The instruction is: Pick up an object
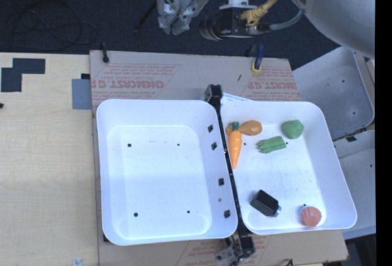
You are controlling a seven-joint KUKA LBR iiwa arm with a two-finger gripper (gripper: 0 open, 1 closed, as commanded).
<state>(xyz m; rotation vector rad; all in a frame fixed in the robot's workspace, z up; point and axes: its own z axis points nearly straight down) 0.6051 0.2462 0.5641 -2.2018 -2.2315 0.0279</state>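
Gripper (177, 13) up top, well above bins; carrot (234, 147), black block (265, 203) in right bin (334, 154).

One fixed camera looks down slantwise on both bins (104, 136).

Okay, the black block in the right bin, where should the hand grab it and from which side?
Probably from straight above, fingers closing across the short width of the black block. It lies flat and turned at an angle on the right bin floor, with bare floor on all sides, so the hand should rotate to match its slant.
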